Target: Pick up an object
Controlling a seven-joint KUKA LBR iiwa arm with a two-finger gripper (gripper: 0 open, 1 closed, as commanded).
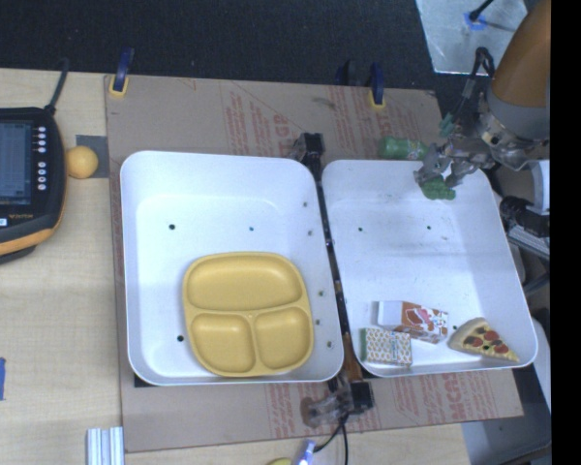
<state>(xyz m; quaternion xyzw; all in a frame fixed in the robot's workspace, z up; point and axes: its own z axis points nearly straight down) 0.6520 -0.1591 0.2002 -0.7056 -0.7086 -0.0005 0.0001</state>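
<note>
Green object (438,188) sits at the far edge of the right bin (426,250), right at or against the back wall, directly under the gripper (443,170). Looks small and lumpy; can't tell what it is.

Jaws: they seem to straddle the top of the green object, but at this size I can't tell how far open they are or whether they actually have it. Not calling it a grasp.

Risks, as I judge them:
- Object is hard against the bin wall, so one finger may land on the rim instead of beside it, giving a pinch on a corner only and a slip on lift.
- Small piece, so it can squirt out sideways when the jaws close, over the rim onto the cardboard (271,114).
- A second green piece (402,148) lies just outside the bin near the same corner; easy to confuse as the target.

Count:
- white bins: 2, the left bin (155,192) and the right one
- yellow divided tray (249,311): 1, in the left bin
- green pieces: 2, one in, one out
- pizza slice toy (483,340): 1, near right corner
- small printed boxes: 2, red-and-white box (412,319) and greenish box (386,347), touching, near edge of right bin
- pendant (15,182): 1, left on the bench
- yellow ball (81,161): 1, just beside the pendant
</note>
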